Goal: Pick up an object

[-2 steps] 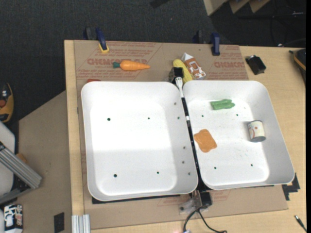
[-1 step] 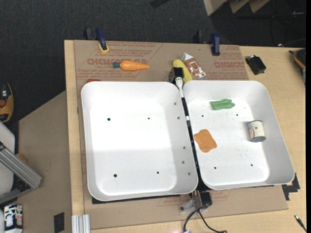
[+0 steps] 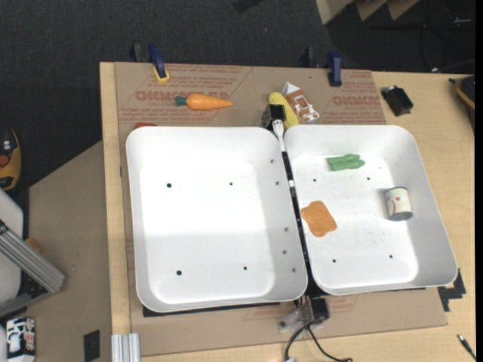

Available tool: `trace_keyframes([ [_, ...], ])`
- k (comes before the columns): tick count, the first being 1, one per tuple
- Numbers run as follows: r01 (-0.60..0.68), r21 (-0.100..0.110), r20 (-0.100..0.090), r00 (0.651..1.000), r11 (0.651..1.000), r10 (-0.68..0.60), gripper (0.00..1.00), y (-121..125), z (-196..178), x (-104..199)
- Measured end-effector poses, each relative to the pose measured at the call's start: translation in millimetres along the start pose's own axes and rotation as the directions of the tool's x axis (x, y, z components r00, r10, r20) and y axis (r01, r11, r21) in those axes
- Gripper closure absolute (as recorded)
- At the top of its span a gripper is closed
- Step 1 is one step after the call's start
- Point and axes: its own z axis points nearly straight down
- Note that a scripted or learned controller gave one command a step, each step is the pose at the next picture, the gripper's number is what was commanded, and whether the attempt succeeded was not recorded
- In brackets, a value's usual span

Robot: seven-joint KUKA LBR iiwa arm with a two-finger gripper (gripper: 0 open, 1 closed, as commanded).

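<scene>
mostly unreadable red print on bench board (image 3: 241,81), small can (image 3: 398,203) label illegible, hand's state untellable

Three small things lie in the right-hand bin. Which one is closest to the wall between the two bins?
The flat orange piece. It lies just beside the dividing wall, while the green piece sits farther back toward the middle and the small white can lies near the bin's outer side.

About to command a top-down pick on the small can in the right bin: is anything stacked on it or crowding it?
Nothing visible does. The can lies alone, apart from the orange piece and green piece.
</scene>
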Motion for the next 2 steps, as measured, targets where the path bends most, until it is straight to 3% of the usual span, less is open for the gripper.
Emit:
trace_keyframes([
  [1,0.000,0.002,0.000,1.000,1.000,0.000,0.00,0,1,0],
  [2,0.000,-0.004,0.003,1.000,1.000,0.000,1.00,1,-11,0],
])
